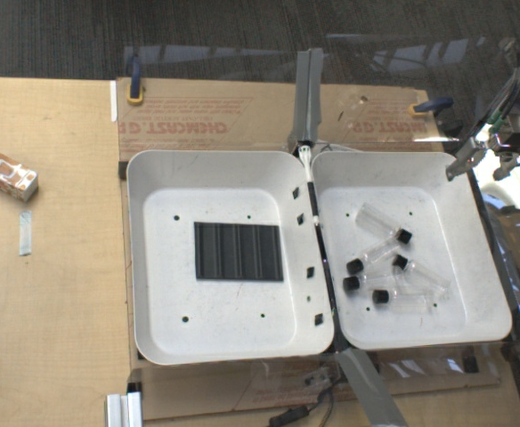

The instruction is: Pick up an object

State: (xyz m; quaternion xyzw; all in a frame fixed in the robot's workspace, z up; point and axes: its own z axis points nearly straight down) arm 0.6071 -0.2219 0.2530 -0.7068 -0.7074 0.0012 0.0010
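Left bin point(153, 327) holds a black ribbed block point(239, 252); right bin point(474, 327) clear vials point(386, 252).

2 white bins point(144, 265). Far bin from gripper point(487, 145): 1 dark ribbed pad point(239, 252). Near bin, just below gripper: clear vials point(386, 238) with black caps, 5 caps countable. 1 small carton point(9, 175) and 1 strip point(25, 235), farthest from gripper.
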